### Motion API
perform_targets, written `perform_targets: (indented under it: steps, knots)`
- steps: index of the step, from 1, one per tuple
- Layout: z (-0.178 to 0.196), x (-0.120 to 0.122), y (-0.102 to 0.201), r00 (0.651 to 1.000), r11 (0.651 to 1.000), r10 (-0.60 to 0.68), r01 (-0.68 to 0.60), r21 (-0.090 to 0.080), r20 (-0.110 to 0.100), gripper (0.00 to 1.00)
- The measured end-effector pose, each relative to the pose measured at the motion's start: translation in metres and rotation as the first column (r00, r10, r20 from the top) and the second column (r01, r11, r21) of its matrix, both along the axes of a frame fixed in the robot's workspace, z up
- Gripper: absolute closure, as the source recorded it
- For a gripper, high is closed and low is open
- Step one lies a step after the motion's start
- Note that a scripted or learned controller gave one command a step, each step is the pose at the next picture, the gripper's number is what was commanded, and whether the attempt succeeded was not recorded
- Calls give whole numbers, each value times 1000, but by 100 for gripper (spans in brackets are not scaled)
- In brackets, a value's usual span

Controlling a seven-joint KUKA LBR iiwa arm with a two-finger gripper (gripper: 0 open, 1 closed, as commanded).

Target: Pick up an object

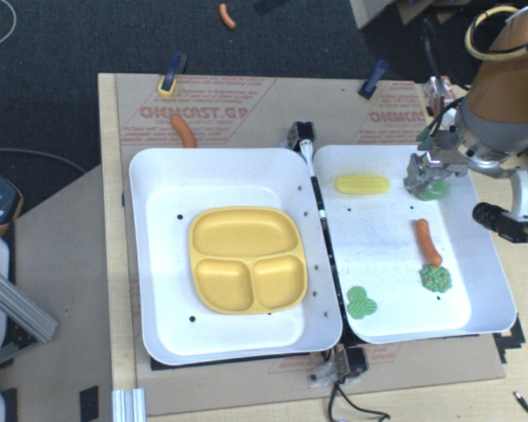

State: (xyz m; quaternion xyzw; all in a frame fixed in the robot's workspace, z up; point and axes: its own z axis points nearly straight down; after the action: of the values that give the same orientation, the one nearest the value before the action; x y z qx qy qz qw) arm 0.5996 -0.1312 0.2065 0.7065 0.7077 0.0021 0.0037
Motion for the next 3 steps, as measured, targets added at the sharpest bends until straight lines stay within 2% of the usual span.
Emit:
perform_targets:
  steps: [1,3]
  knots:
    - [20,1,0,1000,1000,-1,1,1,-3,100]
    - [9,16,100,1000,1000,4,-4,5,-9,100]
